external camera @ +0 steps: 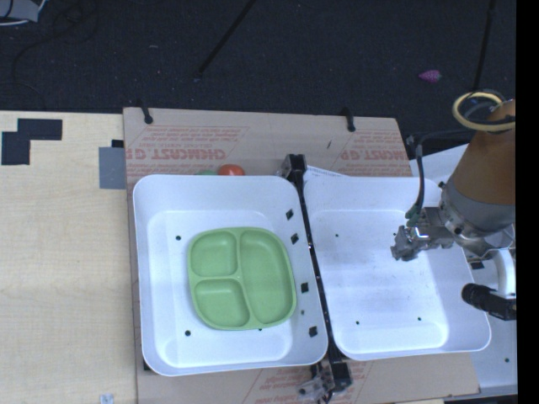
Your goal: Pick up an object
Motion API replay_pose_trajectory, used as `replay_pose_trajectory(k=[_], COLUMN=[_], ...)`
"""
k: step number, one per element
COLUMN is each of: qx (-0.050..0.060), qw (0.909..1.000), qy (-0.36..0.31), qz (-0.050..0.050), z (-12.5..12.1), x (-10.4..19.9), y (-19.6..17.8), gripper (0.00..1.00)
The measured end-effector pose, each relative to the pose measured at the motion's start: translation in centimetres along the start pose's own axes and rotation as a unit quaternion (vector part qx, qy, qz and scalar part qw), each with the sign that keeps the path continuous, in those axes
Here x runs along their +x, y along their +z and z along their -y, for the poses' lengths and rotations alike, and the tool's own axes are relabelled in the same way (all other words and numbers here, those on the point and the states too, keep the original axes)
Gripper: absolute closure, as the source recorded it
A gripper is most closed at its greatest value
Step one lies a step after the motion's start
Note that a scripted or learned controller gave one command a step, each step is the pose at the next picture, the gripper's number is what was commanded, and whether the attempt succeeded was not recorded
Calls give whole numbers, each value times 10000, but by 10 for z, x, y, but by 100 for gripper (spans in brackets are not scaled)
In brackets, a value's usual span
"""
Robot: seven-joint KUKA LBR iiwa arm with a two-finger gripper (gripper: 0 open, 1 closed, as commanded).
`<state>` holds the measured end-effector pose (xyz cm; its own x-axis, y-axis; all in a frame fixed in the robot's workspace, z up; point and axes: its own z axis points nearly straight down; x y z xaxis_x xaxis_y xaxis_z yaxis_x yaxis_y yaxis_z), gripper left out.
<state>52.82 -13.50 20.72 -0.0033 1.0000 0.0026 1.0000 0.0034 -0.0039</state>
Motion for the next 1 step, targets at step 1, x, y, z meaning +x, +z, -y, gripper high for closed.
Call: replay_pose_trajectory(k=[1], qx=[6], qw=[10000], qy=[-5], qz=[-5], z=[4], x=[56], y=[8], gripper=[100])
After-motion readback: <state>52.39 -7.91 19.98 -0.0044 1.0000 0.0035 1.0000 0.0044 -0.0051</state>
